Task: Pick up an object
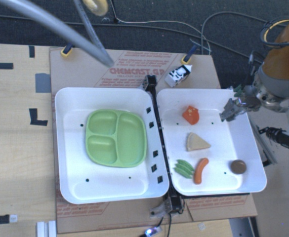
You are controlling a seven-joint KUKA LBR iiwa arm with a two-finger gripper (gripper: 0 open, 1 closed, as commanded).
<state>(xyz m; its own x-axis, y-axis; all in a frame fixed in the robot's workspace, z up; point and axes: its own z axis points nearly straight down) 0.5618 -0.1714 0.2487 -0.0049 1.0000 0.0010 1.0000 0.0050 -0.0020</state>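
The right bin [248, 147] holds several toy foods: a red piece [191, 115] at the back, a tan wedge [197, 142] in the middle, a green pea pod [184, 168] and an orange sausage [200, 170] at the front, and a brown round piece [238, 167] at the front right. My gripper [229, 111] hangs over the bin's right back edge, right of the red piece and apart from it. Nothing shows between its dark fingers.
The left bin [67, 147] holds a green divided plate [116, 137]. A small black-and-white object [178, 74] lies on the cardboard behind the bins. Cables run across the dark floor at the back. Grey rods cross the top left.
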